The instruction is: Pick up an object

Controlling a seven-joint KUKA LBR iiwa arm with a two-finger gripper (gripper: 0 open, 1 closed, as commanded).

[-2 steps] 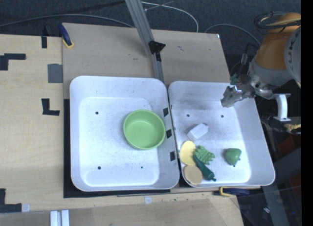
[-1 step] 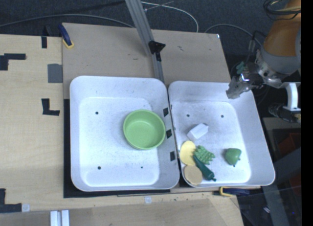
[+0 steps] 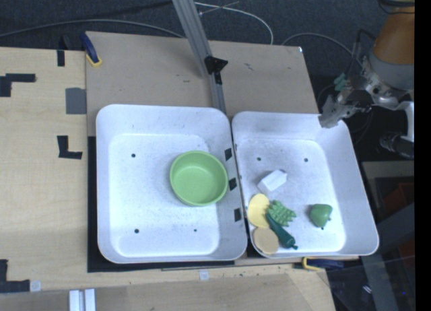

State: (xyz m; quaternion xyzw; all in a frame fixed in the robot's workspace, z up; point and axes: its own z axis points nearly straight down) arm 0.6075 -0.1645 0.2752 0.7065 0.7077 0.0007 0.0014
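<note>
Approach step: the hand (image 3: 331, 116) hangs over the right bin's (image 3: 350, 161) far rim, its grip unreadable, likely empty; next, descend toward the white block (image 3: 272, 181).

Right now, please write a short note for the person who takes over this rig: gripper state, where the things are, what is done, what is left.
Gripper: at the upper right corner of the right bin, above its rim, holding nothing that I can see.
Left bin: one green bowl.
Right bin: white block, small green pepper-like toy, and a cluster by the lower left wall: yellow piece, tan disc, dark green leafy toy.
Done: nothing picked yet.
Left: choose one object, grasp it, lift it.
</note>
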